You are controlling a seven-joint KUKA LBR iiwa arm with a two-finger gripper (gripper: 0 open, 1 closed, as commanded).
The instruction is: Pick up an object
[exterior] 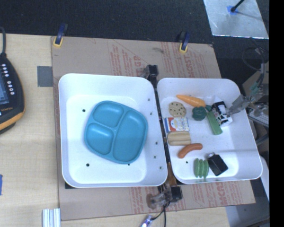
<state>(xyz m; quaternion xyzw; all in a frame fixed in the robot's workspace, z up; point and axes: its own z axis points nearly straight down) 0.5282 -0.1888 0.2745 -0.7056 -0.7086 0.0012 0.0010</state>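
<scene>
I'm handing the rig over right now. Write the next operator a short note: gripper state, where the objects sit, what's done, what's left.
Gripper: at the right bin's right side, low over a small black-and-white object; nothing visibly held.
Right bin also holds a carrot, cookie, dark green round piece, long green vegetable, small card, bread roll, sausage, green pods and black block.
Left bin: a blue divided plate.
Done: no object lifted yet.
Left: grasp one item and raise it.
</scene>
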